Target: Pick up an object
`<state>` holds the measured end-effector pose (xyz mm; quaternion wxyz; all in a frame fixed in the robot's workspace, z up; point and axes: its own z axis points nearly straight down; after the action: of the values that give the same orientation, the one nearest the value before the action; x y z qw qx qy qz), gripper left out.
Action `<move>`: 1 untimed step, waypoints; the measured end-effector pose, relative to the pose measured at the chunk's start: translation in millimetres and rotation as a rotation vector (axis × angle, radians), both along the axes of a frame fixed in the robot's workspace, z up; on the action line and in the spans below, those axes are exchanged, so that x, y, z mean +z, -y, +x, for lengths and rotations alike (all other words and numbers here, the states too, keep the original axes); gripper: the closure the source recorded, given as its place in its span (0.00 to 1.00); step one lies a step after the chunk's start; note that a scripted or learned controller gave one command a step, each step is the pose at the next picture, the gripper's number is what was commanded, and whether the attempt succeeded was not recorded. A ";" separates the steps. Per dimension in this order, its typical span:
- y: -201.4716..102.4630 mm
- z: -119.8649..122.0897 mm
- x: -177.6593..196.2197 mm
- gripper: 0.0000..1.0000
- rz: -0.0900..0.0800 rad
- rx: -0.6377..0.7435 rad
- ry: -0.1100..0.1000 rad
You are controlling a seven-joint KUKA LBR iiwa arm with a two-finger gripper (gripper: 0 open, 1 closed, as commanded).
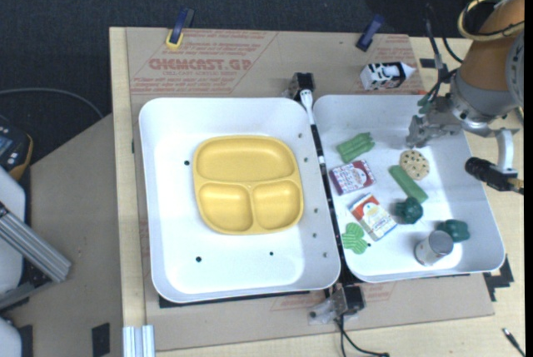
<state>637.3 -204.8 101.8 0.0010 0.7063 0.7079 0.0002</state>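
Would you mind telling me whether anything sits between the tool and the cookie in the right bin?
Nothing visible does. The tool hangs just above the cookie in the right bin, with bare bin floor between them. The green stick lies on the cookie's far side, touching it.

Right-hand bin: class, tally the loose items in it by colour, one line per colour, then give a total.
Green: 5, e.g. the green block
Red and white: 2, e.g. the red-and-white packet
Tan: 1, the cookie
Grey: 1, the grey can
Total: 9
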 end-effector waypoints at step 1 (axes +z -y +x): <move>0.0 5.1 64.9 1.00 -0.003 -0.001 0.008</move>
<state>642.4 -204.7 166.7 0.0046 0.7067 0.7075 0.0020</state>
